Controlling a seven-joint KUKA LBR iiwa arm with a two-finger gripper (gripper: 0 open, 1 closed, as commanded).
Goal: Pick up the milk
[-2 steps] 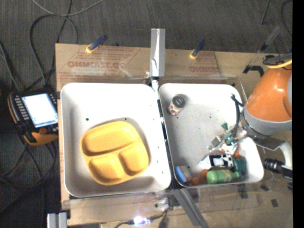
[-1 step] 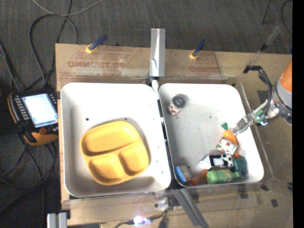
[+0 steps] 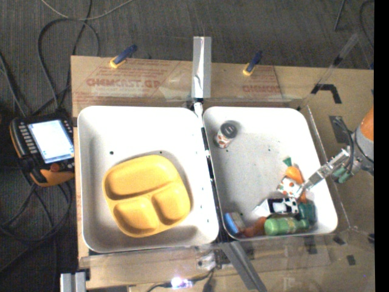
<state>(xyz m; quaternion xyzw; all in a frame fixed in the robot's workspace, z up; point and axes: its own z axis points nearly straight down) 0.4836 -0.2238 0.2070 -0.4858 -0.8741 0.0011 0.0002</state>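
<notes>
Arm over right bin, milk not yet lifted.

Left bin (image 3: 88,181) carried a yellow divided tray (image 3: 148,193) and nothing I needed. In the right bin (image 3: 261,120), a small round object (image 3: 229,129) sat alone at the far-left corner, leaving the middle floor open for travel. The milk (image 3: 283,206), a black-and-white patterned carton, lay in the near-right corner, packed against a green bottle (image 3: 285,225) on its near side and an orange carrot-like toy (image 3: 293,176) just beyond. The gripper (image 3: 302,190) reached in from the right, tip just beside the milk's far-right side; I could not tell how its fingers stood. I judged the corner walls and neighbours left little room for a clean grasp.
</notes>
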